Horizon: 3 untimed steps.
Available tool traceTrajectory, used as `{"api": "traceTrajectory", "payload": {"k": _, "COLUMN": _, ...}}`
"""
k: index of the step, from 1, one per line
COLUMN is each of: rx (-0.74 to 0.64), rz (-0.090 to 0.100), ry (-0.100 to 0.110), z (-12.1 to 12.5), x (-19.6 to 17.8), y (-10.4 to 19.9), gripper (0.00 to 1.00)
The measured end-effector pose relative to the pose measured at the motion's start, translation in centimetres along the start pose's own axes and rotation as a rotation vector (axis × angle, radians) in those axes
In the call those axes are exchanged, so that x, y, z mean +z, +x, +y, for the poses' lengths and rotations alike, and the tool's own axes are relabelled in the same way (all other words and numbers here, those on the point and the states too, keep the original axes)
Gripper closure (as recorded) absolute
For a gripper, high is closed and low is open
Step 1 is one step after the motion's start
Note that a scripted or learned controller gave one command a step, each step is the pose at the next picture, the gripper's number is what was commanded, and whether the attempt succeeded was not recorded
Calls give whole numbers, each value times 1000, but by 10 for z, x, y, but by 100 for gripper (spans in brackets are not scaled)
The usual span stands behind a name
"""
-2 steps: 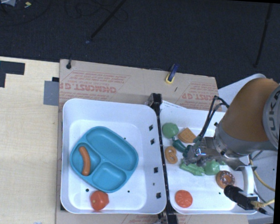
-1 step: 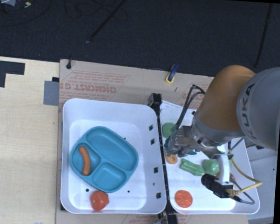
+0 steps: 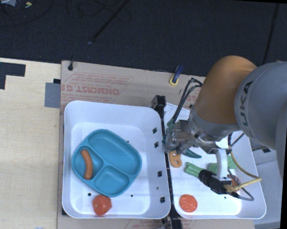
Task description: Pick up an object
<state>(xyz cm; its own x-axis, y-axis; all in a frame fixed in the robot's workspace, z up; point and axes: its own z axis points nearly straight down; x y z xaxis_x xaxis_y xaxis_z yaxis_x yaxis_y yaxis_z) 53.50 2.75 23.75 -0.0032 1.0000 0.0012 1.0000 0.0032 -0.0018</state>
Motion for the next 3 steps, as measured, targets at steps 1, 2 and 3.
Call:
{"api": "traceTrajectory", "payload": {"k": 1, "rx": 5, "rz": -2, "ry": 4, "z": -1, "x": 21, "y": -5, "gripper": 100}}
{"api": "traceTrajectory", "payload": {"k": 2, "rx": 3, "rz": -1, "ry": 1, "z": -4, "x": 4, "y": -7, "gripper": 100}}
{"api": "traceTrajectory", "payload": {"k": 3, "rx": 2, "rz": -1, "ry": 1, "z": 2, "x": 1, "y": 4, "gripper": 100}}
